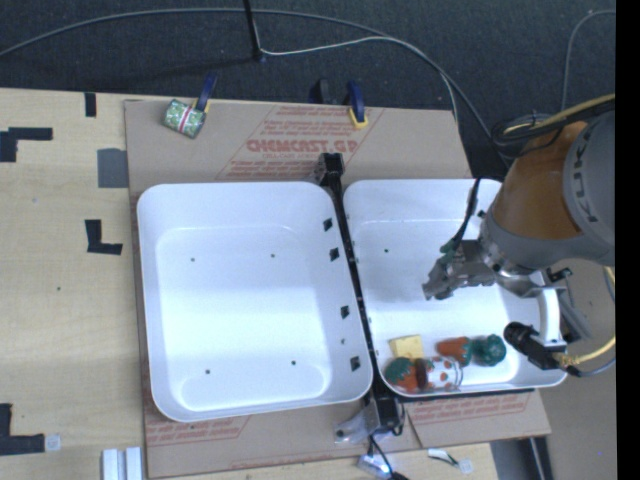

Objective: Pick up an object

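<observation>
The right bin point(400, 208) holds small toys point(445, 360) along its near edge. The jaws point(440, 286) hang above them, well apart; whether they are apart or together, I cannot tell

Two bins sit side by side on the board point(300, 143), the left bin point(240, 298) beside the right bin point(400, 218), where my claw point(440, 283) hangs over the floor just behind a cluster of toys point(445, 360) lying along the near wall.
</observation>
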You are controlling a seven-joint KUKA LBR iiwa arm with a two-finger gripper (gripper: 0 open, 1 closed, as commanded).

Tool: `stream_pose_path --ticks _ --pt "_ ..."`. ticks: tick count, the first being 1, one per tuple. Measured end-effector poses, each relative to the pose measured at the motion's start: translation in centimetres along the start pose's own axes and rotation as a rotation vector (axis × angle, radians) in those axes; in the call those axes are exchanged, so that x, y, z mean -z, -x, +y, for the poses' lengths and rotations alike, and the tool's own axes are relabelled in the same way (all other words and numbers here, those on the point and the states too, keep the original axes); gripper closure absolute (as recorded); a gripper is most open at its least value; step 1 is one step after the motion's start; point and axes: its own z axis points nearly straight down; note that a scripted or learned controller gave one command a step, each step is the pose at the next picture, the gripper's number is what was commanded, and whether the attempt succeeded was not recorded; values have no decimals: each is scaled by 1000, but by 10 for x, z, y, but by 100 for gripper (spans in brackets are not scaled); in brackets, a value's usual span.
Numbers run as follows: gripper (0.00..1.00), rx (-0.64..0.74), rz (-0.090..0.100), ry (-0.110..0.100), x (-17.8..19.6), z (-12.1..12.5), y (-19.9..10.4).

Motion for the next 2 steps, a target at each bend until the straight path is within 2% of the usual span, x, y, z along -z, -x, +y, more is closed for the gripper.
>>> stream_pose_path --ticks 1,2 --pt "100 0 0 0 52 1 0" --pt "100 4 1 -4 58 30 -42"
